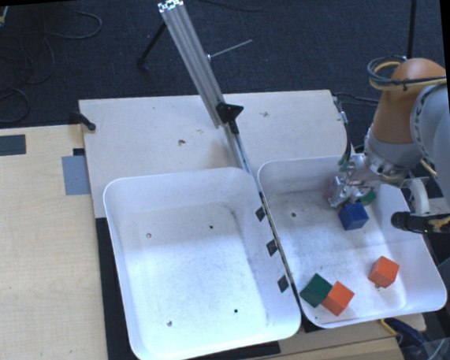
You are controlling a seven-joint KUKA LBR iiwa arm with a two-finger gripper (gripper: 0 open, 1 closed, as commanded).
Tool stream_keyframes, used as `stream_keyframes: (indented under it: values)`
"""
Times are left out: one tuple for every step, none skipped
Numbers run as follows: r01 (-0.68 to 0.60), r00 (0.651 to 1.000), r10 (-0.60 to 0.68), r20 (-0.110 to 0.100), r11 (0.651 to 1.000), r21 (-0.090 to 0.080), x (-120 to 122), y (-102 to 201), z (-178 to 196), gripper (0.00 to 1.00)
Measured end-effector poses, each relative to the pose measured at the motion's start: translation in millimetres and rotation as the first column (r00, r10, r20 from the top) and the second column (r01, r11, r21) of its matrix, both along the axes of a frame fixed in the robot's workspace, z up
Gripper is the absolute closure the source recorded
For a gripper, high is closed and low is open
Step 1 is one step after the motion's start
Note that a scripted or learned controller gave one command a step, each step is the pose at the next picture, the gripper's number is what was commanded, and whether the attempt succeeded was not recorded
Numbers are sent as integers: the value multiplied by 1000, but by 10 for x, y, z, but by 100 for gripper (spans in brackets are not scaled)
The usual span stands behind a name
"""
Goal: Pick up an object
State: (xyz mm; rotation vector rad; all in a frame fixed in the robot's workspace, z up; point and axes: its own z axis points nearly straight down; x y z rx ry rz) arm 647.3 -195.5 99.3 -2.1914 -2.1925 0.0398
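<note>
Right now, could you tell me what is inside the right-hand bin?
The right bin holds a blue cube directly beneath the gripper, a green cube touching one orange cube, and another orange cube apart.

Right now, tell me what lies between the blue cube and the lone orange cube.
Nothing: in the camera view, only bare white bin floor separates the blue cube from the lone orange cube.

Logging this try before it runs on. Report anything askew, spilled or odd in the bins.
Nothing spilled or damaged. All four blocks lie in the right bin: the blue cube just below the gripper, the green cube touching one orange cube, another orange cube apart.
</note>
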Motion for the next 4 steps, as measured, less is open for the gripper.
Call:
stream_keyframes:
  values:
    - [-5, 999, 5, 45, 1000, -9, -173, 981, -85, 100]
    - [0, 999, 1, 46, 1000, -10, -172, 945, -85, 0]
    - [6, 999, -5, 43, 1000, -12, -470, 361, -86, 0]
    - [-1, 999, 1, 43, 1000, -9, -514, 571, 81, 0]
